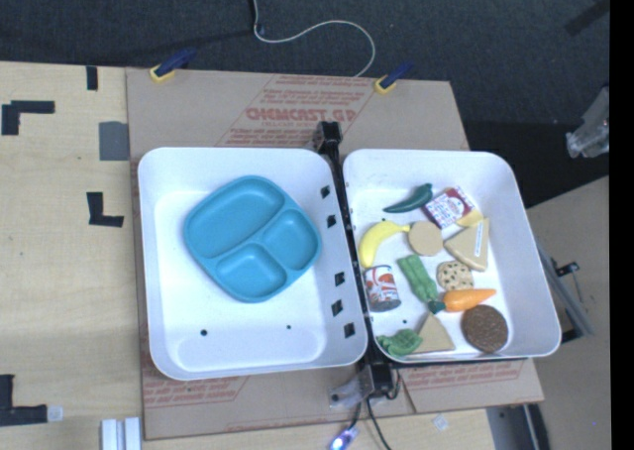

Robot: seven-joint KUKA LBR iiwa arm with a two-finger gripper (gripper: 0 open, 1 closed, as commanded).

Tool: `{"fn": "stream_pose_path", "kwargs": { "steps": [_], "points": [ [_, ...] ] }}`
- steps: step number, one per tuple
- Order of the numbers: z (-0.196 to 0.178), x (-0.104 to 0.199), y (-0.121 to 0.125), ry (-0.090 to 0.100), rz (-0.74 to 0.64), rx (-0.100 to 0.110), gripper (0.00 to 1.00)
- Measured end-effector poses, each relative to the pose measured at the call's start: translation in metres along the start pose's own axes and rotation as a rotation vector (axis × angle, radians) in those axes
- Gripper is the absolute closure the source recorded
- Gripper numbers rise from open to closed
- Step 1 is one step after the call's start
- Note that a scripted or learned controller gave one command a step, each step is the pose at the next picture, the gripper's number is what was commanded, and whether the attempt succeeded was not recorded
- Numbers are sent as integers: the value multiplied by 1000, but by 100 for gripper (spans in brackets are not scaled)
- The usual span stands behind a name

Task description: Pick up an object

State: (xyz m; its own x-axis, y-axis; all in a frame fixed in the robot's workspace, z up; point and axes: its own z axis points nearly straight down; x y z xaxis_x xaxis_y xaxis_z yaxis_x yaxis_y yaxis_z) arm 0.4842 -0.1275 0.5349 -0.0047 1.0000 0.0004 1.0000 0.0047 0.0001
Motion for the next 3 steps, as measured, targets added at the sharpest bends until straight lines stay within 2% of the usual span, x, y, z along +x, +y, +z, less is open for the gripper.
{"fn": "stream_pose_path", "kwargs": {
  "steps": [1, 2, 3],
  "points": [
    [0, 83, 0, 1, -5, 1, 100],
    [0, 149, 0, 1, -4, 1, 100],
    [1, 231, 0, 1, -6, 2, 100]
  ]
}}
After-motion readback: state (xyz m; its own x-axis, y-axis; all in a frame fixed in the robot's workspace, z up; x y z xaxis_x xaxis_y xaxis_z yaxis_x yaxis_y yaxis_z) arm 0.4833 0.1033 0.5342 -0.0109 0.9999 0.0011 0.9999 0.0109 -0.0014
